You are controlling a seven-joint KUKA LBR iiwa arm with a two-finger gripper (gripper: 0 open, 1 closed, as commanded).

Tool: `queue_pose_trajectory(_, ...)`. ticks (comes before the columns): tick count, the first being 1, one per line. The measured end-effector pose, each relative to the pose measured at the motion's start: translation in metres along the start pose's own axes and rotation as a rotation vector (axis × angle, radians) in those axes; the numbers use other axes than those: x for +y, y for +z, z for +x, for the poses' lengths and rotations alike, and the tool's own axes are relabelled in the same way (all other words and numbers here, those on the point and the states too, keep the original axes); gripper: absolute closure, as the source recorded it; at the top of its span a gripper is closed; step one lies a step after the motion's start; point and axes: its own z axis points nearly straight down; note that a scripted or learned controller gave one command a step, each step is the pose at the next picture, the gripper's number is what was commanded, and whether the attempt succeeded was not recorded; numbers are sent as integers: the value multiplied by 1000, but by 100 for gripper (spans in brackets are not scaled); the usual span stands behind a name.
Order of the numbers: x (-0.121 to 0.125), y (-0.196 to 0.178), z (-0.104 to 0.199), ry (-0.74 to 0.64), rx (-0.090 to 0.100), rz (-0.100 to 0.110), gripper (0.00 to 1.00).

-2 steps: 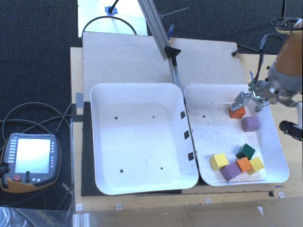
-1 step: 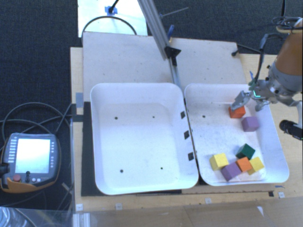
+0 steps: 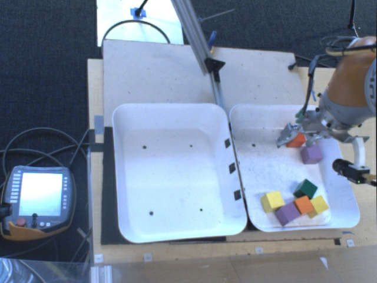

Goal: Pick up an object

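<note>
Though partly hidden, pincer [image 3: 293, 137] seemingly grips orange block [image 3: 297, 140].

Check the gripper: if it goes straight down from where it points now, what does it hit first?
Probably the orange block directly under the gripper in the right bin. The purple block sits just beside it. Height above the block is unclear.

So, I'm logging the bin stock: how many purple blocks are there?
2. One purple block lies just under the gripper; the other sits in the cluster near the right bin's front. The arm could hide more.
</note>
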Motion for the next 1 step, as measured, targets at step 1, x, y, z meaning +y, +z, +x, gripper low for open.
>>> queue_pose_trajectory(1,-10,49,3,3,0,1,0)
